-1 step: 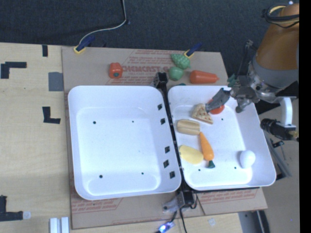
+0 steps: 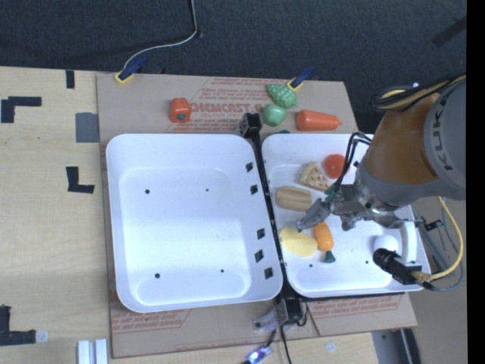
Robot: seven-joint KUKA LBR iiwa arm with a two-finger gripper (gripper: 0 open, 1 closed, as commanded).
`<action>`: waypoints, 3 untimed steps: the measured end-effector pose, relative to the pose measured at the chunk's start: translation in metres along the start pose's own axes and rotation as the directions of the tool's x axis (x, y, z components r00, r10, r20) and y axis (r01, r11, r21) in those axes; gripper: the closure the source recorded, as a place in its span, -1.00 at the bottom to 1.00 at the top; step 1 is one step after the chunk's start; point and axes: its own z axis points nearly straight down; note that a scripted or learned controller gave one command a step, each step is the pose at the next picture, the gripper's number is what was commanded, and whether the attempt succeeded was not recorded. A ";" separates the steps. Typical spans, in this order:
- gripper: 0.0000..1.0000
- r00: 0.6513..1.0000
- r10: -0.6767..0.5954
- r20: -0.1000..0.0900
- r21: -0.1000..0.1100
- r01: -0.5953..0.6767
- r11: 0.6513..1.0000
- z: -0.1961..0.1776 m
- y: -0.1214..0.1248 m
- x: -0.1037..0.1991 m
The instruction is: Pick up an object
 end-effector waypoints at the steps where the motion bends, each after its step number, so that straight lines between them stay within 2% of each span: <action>1: -1.00 1.000 0.005 0.003 -0.013 -0.005 1.000 0.090 -0.014 -0.054; 2: 1.00 1.000 -0.001 0.002 -0.016 0.001 1.000 0.076 -0.012 -0.051; 3: 1.00 1.000 -0.015 -0.001 -0.026 0.015 1.000 -0.018 0.020 0.057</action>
